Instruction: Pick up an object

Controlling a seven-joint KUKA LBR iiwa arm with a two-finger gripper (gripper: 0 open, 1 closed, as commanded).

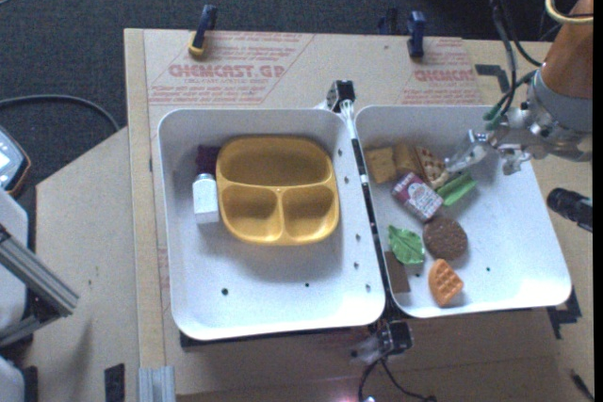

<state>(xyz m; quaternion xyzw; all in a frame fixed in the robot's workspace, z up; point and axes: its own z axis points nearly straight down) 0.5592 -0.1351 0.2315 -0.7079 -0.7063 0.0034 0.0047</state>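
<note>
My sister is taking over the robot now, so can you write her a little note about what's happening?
Gripper: low over the right bin, near its top, by the crackers and the green stick. I cannot tell whether it is open or shut, and nothing is clearly held.
Right bin: crackers, a red packet, a green leaf piece, a brown round cookie, an orange waffle piece.
Left bin: a yellow divided plate with a small white bottle beside it.
Done: nothing lifted yet, as far as I can see.
Left: grab one object and raise it.
</note>
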